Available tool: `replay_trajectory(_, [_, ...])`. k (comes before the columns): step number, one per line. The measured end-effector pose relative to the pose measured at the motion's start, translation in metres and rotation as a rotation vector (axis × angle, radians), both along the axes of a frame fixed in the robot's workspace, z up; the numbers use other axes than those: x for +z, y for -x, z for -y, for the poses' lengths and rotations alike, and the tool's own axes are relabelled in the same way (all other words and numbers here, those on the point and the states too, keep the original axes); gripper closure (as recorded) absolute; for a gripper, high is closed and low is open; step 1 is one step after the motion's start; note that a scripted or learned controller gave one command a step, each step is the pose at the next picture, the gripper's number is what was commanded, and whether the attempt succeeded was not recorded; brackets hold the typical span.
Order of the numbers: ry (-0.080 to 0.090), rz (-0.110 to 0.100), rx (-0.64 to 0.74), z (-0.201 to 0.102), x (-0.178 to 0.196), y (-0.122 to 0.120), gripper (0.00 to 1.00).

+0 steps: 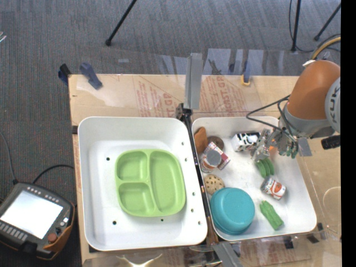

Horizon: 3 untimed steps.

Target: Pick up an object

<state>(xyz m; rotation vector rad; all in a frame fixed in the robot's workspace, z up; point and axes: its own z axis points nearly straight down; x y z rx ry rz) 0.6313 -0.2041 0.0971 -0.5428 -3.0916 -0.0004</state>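
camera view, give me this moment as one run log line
arm: reaching in over right white bin | gripper: above dark green pickle-shaped toy, nothing seen held | left white bin: light green divided plastic tray

Left of my reach: green divided plate [150, 182] in left white bin [92, 149]. Teach pendant [33, 218] on carpet [33, 65], tripod legs [125, 14] beyond table [128, 93].

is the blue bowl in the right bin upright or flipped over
Flipped over, it seems: the blue bowl shows a smooth domed surface with no open hollow or inner rim, resting in the right bin near its front edge.
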Motion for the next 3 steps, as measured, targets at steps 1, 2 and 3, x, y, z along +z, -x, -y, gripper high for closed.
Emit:
replay_trajectory(1, [-0.003, -0.016, 0.001, -0.001, -0.003, 0.003, 0.0])
replay_trajectory(2, [-0.001, -0.003, 0.004, -0.001, 0.009, 0.0, 1.0])
replay_trajectory(3, [-0.005, -0.013, 0.005, -0.002, 0.012, 0.001, 0.0])
